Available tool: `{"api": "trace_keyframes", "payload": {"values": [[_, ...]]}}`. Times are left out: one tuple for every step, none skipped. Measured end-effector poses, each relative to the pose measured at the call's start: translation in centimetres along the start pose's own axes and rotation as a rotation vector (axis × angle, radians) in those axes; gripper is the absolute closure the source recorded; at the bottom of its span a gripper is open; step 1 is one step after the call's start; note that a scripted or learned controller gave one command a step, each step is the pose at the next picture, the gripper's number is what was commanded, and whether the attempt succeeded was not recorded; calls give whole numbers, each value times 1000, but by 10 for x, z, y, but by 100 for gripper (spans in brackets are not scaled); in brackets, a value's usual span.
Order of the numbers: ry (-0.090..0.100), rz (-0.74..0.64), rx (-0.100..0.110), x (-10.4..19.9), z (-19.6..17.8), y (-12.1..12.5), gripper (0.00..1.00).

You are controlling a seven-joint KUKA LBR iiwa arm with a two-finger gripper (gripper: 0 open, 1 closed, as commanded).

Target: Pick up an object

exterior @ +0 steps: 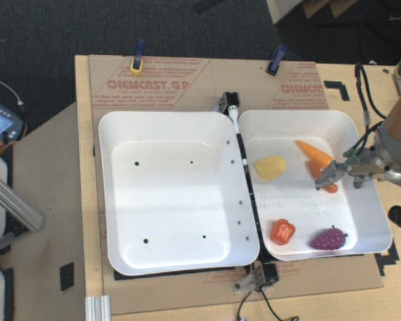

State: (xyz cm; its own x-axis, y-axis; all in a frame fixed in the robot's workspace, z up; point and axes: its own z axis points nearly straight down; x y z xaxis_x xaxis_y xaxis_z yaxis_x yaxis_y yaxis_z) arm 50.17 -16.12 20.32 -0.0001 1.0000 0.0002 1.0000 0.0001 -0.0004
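Two shallow white bins are being carried side by side on the table point(187, 79). Left bin point(120, 179): only small dark dots are being seen on its floor. Right bin point(287, 122): four toys are being held in it. A yellow lemon point(271, 168) is lying near the divider; a red pepper point(283, 231) and a purple grape bunch point(328, 239) are sitting along the near edge, apart from each other. An orange carrot point(314, 154) is lying toward the far right of the bin, long axis diagonal, thin end pointing up-left, thick end running down-right under the jaws point(329, 178). The jaws are being positioned right over that thick end, arm point(391, 146) reaching in from the right. Whether the jaws are spread or clenched cannot be told, and a grasp on the carrot is not being confirmed.
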Motion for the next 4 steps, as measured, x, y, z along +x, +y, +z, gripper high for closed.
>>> {"api": "trace_keyframes", "payload": {"values": [[-1,-1,-3,0,-10,1,100],[0,-6,-3,70,-50,-23,100],[-2,-1,-4,59,-87,-22,100],[0,-7,-6,127,-120,-21,100]]}}
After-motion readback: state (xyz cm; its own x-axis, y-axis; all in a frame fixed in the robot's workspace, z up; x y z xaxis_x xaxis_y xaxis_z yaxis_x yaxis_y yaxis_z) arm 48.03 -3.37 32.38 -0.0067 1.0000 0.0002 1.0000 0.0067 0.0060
